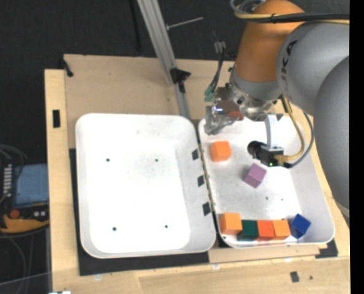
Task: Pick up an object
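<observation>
An orange cube lies in the right bin, in that bin's upper left part, just right of the frame's middle. The pincer hangs just above it in the frame, at the bin's upper left corner; nothing shows between its tips, and whether it stands wide or narrow cannot be told from this slant.

Lower right of the orange cube, apart from it, a purple cube sits tilted on the bin floor. Along the bin's lower edge runs a row of blocks set close together: an orange block, a green block, a red-orange block, another orange block and a blue block at the right end, turned at an angle.

The arm fills the upper right of the frame, its orange band above the wrist. A black fitting with a green light hangs between the pincer and the purple cube.

The left bin takes the middle left of the frame. Both bins rest on the table. A grey rail slants down from the top centre. At the far left edge lies a blue device among cables.
</observation>
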`<state>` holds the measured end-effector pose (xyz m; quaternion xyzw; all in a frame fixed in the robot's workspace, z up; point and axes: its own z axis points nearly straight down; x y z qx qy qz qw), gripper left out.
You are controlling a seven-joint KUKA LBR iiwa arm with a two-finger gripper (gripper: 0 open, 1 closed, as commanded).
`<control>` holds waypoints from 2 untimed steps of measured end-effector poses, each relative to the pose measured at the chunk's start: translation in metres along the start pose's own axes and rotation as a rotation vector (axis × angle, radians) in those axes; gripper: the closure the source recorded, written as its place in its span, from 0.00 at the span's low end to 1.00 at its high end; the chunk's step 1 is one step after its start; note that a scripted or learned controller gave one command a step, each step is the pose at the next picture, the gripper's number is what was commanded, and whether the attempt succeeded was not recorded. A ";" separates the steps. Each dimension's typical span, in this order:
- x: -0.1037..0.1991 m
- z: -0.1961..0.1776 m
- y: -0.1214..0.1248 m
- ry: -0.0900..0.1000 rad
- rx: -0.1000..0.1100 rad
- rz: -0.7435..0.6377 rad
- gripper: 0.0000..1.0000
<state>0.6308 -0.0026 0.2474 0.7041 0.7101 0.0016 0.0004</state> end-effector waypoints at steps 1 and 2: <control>0.057 -0.007 0.005 0.000 0.000 0.000 1.00; 0.099 0.006 0.010 -0.002 0.001 0.003 1.00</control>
